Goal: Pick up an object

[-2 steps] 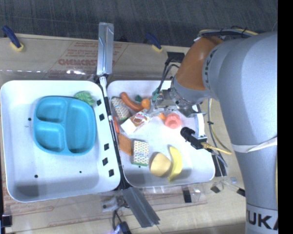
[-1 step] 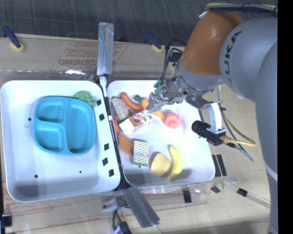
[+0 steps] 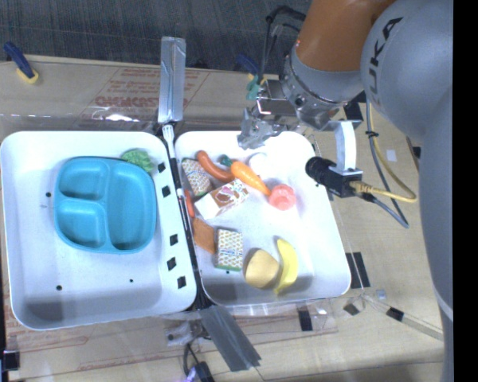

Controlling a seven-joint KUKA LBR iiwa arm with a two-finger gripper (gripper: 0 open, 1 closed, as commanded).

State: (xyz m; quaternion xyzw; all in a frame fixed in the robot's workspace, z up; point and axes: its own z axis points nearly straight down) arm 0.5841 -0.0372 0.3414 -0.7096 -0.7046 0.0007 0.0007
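I see the claw (image 3: 253, 134) up over the right bin's (image 3: 327, 237) back edge, near the carrot (image 3: 250, 177); can't tell if open/shut.

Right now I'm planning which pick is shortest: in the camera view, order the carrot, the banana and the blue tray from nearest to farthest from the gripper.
Measured from the gripper, at the right bin's far edge:
1. Carrot, in the right bin's upper part, just below the gripper.
2. Blue tray, in the left bin.
3. Banana, near the right bin's front edge; not much farther than the tray.
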